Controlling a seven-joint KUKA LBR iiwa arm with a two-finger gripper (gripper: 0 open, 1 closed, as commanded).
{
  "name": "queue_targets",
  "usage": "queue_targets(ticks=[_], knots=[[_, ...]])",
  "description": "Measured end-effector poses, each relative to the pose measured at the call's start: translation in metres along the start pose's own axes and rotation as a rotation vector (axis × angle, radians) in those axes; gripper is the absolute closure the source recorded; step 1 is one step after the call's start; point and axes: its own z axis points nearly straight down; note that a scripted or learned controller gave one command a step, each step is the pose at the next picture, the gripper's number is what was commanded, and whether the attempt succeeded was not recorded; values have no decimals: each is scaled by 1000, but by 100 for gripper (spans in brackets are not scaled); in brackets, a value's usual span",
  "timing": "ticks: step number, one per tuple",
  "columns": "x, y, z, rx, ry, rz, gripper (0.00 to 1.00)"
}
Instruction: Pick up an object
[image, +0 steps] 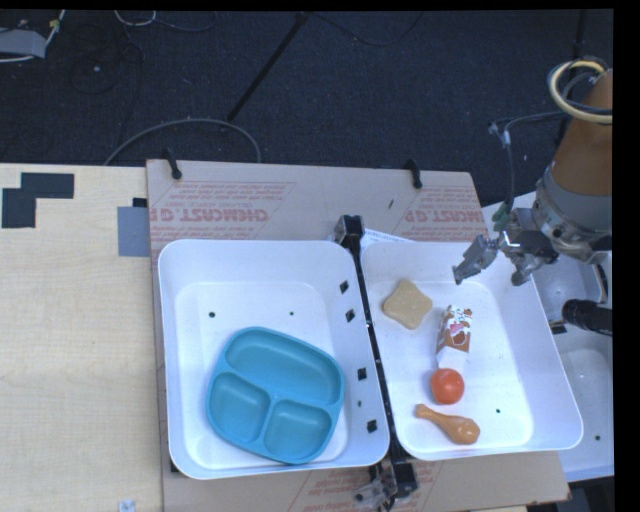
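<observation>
Camera view, bench: 2 shallow white bins sat side by side on a brown cardboard sheet (300, 200), with a black divider strip (362, 330) between them.
Left bin (180, 300): it held a blue divided tray (275, 395) with 3 compartments, lying tilted toward the near right corner.
Right bin (540, 400): it held 4 small things, all apart from one another.
Tan sponge-like block (407, 303): it lay in the far left part of the right bin, near the divider.
Small white and red carton (455, 333): it lay just right of the block, long side running away from me.
Red ball (448, 385): it rested just below the carton, close to it but not touching as far as I could tell.
Tan drumstick-shaped toy (450, 424): it lay nearest the front rim, thick end to the right.
Arm (580, 170): it came in from the right, over the far right corner of the right bin.
Gripper (497, 260): it hung above the bin's far right rim with its 2 fingers spread apart and nothing between them, well clear of all 4 things.
</observation>
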Motion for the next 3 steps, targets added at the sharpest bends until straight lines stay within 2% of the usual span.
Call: queue_targets(ticks=[1,3], knots=[[0,1,-6,-10,-2,-2,0],[2,13,96,-6,0,-1,0]])
